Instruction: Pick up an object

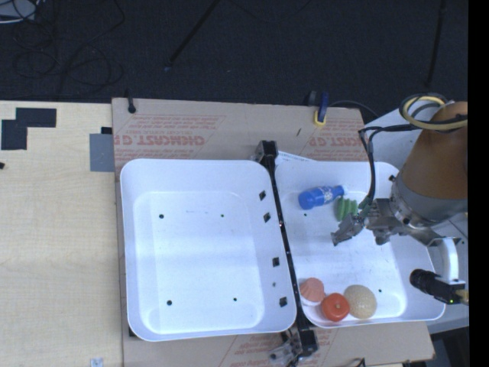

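Observation:
My gripper [357, 238] hangs over the middle of the right bin [382, 277], open, with only white bin floor showing between its fingers. A green object [348, 207] lies just behind it, partly covered by the wrist. Left of that, a blue bottle [320, 196] lies on its side. At the bin's front edge sit a pink ball [311, 289], a red tomato-like piece [335, 306] and a beige ball [361, 300], close together.
The left bin [199, 251] stands beside the right one, a black divider strip [279, 228] between them. Both rest on cardboard [191, 128]. The arm's grey body and cables [428, 174] overhang the right bin's right side.

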You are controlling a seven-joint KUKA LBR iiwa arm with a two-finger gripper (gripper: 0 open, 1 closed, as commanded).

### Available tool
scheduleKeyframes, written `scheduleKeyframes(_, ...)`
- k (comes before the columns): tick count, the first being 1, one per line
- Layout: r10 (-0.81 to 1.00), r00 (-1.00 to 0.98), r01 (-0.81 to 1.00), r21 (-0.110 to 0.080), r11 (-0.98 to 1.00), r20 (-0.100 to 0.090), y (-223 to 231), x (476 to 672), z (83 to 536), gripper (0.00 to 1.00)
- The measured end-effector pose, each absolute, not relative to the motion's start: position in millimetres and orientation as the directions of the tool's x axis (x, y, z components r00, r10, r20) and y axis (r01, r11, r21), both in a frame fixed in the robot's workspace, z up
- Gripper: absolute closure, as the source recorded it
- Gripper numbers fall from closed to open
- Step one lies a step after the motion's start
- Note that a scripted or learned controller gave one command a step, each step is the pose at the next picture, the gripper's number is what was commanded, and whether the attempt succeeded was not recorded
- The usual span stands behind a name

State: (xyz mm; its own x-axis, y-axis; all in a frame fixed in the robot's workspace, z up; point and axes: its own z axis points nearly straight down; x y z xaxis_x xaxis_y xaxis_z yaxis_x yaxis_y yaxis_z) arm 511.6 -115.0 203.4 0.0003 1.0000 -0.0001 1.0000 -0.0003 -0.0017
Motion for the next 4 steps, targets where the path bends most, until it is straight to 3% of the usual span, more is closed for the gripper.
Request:
scheduleKeyframes(1,1.000,0.004,1.000,0.005,-0.004,-0.005,-179.2,521.5,271.0,0.00)
scheduleKeyframes(2,1.000,0.002,1.000,0.003,-0.002,-0.003,-215.4,542.2,301.2,0.00)
scheduleKeyframes(4,1.000,-0.001,1.000,0.000,0.001,0.000,-213.9,517.8,365.6,0.00)
